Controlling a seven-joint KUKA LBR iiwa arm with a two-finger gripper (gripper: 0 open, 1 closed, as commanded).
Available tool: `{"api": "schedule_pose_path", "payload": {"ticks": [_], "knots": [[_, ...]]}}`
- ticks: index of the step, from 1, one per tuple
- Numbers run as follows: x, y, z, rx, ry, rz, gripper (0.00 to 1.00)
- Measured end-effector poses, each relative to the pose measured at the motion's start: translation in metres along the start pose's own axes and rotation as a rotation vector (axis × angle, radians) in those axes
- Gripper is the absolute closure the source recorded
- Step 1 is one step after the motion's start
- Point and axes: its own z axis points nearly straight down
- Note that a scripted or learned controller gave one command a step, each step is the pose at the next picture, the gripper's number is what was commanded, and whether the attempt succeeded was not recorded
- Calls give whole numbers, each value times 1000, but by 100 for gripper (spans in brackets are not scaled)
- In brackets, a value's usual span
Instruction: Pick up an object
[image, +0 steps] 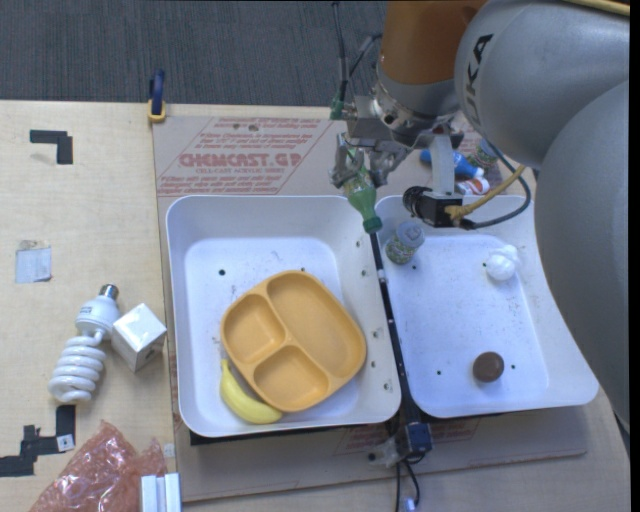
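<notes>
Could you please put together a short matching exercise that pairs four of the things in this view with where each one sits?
Things:
1. orange divided plate
2. banana
3. brown disc
4. spiral light bulb

Places:
A. on the bench, left of both bins
B. in the right bin, near its front
C. in the middle of the left bin
D. partly under the plate's front edge

Pairs: 1-C, 2-D, 3-B, 4-A

pale wooden bench (80, 220) under a brown board (250, 150); dark grey carpet (200, 45) behind

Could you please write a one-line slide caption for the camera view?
KUKA arm's gripper at the bins' far edge; orange divided plate over a banana in the left bin.
</notes>
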Motion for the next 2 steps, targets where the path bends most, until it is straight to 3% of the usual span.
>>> {"api": "schedule_pose_path", "payload": {"ticks": [1,2], "knots": [[40,0,-14,-1,0,0,100],[51,0,-4,0,0,1,100]]}}
